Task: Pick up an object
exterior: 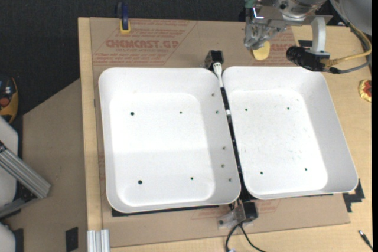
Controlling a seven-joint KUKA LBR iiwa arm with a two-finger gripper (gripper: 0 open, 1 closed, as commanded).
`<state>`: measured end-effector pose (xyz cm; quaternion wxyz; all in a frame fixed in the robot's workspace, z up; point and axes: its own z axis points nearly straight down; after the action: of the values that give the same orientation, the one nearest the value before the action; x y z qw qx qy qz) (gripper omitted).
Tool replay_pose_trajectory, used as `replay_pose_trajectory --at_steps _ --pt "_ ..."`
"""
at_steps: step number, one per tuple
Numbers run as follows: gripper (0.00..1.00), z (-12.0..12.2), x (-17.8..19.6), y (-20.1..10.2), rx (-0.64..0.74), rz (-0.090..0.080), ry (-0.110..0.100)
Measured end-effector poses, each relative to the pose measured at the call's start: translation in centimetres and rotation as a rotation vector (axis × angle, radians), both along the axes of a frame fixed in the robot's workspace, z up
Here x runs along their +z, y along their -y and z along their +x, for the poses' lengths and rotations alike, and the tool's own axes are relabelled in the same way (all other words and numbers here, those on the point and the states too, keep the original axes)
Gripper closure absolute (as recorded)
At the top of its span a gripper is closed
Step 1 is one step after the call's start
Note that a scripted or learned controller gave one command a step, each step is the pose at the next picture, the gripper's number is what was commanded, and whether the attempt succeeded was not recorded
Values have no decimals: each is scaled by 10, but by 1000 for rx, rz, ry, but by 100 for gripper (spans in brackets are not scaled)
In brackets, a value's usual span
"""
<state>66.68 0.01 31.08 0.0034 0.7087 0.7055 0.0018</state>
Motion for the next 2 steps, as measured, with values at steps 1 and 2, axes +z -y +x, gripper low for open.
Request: replay_pose_trajectory --at_steps 1,2 --pt "100 -14 13 26 1 1 -5" --pt "100 -1 -53 -29 9 4 -14"
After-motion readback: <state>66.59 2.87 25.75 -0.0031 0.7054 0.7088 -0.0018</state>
